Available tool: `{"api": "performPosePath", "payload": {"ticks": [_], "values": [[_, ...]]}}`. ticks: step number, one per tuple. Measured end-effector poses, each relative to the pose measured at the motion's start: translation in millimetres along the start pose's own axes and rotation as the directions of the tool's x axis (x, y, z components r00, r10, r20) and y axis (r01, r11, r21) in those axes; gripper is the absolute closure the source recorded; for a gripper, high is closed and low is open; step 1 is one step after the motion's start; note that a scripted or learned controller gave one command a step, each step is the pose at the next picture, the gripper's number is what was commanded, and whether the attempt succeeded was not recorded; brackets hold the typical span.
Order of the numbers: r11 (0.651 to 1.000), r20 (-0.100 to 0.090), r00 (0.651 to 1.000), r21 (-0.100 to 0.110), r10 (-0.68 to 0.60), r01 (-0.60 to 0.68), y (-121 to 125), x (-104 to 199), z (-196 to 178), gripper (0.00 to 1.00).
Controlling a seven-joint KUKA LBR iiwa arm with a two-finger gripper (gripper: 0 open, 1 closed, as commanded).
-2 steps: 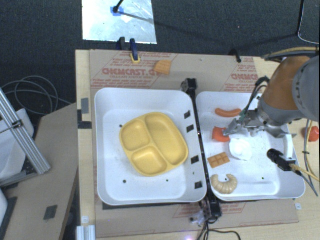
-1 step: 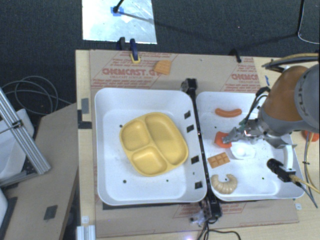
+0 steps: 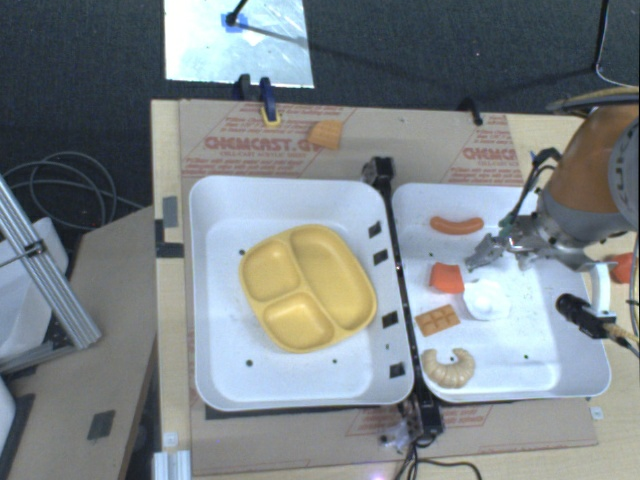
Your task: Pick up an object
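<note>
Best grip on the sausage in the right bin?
Take the sausage at its middle, coming straight down, fingers closing across its narrow width. It lies flat and long, running left to right near the far wall of the right bin, with free floor on both long sides. The gripper sits just on its near side, beside the orange block.

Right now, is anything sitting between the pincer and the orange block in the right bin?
Nothing visible does. The pincer hangs just up and right of the orange block, with bare bin floor between them. The sausage lies farther back, and the white round piece sits to the block's right, nearer the front; both are off that line.
</note>
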State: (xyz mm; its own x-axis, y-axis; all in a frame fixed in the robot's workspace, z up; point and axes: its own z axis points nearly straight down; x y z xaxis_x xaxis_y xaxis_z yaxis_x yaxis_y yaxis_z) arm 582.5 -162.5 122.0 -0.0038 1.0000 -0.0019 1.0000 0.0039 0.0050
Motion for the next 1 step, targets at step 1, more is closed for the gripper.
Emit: {"api": "performPosePath", "payload": {"ticks": [1], "values": [[1.000,0.005,1.000,-0.016,-0.004,0.004,92.4,-21.4,-126.7,0.00]]}}
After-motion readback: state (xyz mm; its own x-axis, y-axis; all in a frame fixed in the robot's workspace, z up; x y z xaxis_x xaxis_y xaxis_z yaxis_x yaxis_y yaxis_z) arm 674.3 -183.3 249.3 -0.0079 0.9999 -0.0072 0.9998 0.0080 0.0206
